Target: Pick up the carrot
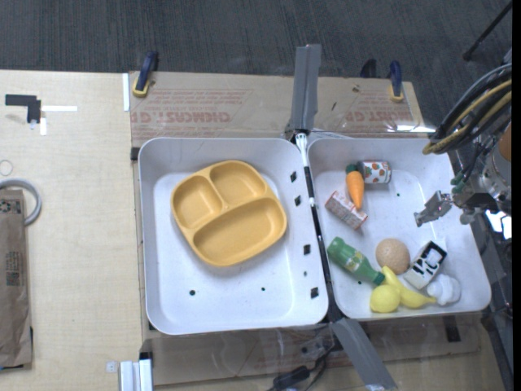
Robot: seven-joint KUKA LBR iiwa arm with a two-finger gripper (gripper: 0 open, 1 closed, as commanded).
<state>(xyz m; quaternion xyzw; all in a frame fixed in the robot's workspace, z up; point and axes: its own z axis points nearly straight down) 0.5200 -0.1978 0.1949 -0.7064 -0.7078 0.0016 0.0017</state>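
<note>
I take the carrot as my landmark; it lies in the right-hand bin, toward the bin's far side, orange body pointing nearward and its green top at the far end.

Nearest the camera, well to the near side of the carrot, a yellow lemon and a banana sit packed together against the bin's near wall, with a small white object just right of them. They are bunched there with a black-and-white carton and a tan round ball, so that corner is crowded and I would rather not pass low over it. A green bottle lies tilted along the dividing wall, nearer than the carrot and a little left.

Just beside the carrot, on its near-left side, a small red-and-white box lies close enough that a wide grasp may catch it as well. On the far-right side a small can lies touching or nearly touching the carrot's top end. The carrot is thus hemmed on two sides, which I judge favours closing across its middle.

My gripper hangs to the right of the carrot, apart from it, above the bin floor. It has hold of nothing, and I cannot tell how wide it stands.

Left of the carrot, in the other bin, a yellow divided plate lies flat.
</note>
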